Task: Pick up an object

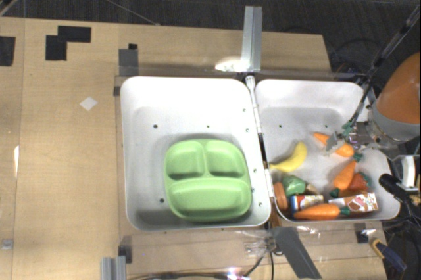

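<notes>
Two shallow white bins were seen side by side: the left bin (141, 140) held one green divided tray (207, 179), and the right bin (296, 108) held a heap of toy food. One yellow banana (292, 158) was counted, along with about four orange carrots, among them a long carrot (318, 211) near the front and a small carrot (345, 151) just beside the gripper (348, 136). One juice carton (355, 204) was partly covered. The gripper's state could not be told. The arm (398, 101) was cut off at the right edge.
</notes>
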Tool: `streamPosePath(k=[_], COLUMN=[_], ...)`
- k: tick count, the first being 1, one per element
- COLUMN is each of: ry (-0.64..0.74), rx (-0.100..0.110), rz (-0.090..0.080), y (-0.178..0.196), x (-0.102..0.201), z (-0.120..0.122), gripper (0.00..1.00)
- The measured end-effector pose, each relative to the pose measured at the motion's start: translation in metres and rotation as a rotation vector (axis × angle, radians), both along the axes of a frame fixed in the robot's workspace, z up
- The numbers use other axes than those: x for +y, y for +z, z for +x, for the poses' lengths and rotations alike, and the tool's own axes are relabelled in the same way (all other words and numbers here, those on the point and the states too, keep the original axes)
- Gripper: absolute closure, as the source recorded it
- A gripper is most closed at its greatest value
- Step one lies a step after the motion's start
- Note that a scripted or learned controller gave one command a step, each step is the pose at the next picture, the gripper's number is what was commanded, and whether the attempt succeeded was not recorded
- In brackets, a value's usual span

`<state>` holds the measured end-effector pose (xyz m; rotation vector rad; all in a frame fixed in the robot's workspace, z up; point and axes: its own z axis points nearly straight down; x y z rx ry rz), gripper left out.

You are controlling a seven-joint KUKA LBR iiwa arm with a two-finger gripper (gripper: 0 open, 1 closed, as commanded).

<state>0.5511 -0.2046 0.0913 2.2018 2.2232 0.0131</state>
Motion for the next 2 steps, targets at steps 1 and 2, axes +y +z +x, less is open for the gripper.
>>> streamPosePath(k=[1, 2], ry=[0.003, -0.189], rx=[-0.009, 0.009], rz=[0.002, 0.005], y=[0.013, 0.073], x=[0.002, 0.065], z=[0.004, 0.047], gripper=[1.00, 1.00])
